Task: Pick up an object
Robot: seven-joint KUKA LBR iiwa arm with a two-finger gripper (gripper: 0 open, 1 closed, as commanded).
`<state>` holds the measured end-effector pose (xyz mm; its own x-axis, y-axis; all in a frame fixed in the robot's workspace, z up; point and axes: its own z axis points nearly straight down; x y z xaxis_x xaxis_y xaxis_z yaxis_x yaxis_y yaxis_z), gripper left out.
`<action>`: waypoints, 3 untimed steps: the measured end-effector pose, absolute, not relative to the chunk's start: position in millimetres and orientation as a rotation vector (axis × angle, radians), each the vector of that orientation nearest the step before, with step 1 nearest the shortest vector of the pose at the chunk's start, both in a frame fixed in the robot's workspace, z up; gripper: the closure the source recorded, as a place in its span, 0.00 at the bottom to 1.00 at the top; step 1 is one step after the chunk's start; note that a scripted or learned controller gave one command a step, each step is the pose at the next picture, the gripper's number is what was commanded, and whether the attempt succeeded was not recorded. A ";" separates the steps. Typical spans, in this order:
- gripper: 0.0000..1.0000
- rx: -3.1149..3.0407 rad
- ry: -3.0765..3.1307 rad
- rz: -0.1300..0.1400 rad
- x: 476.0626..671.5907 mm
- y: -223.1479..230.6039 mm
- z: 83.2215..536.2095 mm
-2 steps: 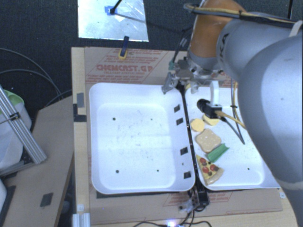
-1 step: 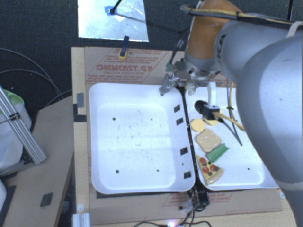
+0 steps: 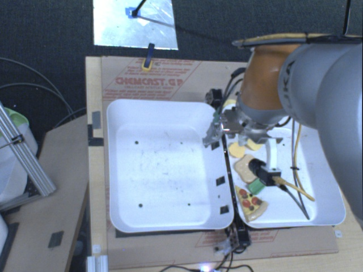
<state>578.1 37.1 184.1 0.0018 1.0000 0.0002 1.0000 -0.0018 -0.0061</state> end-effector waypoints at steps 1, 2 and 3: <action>0.00 -2.200 -2.227 0.008 488.3 132.5 130.9; 0.00 -2.209 -2.229 0.001 484.9 196.1 81.8; 1.00 -2.220 -2.221 -0.004 487.2 192.4 95.1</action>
